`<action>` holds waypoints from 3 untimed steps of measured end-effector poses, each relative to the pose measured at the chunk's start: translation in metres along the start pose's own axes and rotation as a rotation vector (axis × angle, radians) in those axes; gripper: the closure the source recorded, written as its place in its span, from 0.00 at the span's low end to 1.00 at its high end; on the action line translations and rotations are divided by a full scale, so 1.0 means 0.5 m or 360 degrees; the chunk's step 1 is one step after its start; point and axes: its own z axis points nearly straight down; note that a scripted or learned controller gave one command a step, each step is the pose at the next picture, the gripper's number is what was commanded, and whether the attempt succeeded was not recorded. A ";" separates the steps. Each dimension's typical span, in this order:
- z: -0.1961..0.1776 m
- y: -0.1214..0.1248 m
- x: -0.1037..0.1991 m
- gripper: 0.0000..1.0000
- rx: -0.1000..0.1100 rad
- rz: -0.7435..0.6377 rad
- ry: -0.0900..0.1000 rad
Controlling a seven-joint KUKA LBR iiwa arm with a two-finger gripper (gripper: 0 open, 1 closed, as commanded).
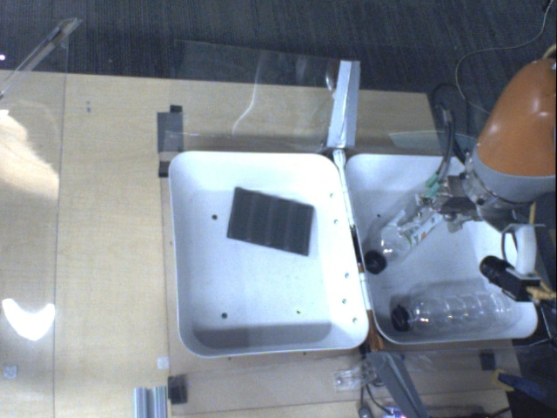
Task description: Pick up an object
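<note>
Clear plastic bottle (402,231) w/ black cap lies tilted in right bin (383,177), directly under gripper (432,205); can't tell if it's gripped or how the gripper is set, too cluttered. 2nd clear bottle (452,310), black cap, lies flat below the gripper near bin's front edge. Dark ribbed pad (271,220) sits well left of gripper, in left bin (261,325).

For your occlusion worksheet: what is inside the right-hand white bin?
The right bin holds two clear plastic bottles with black caps: one lying along its near wall, another slanted by the gripper. The arm covers the bin's right part, so anything there is hidden.
</note>
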 end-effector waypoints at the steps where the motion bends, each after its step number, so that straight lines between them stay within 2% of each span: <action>1: 0.101 0.109 -0.067 0.00 0.0000 -0.0190 -0.0001; 2: 0.107 0.072 -0.066 0.00 0.0000 -0.0174 0.0000; 3: 0.005 0.080 0.018 0.00 -0.0006 0.0023 -0.0001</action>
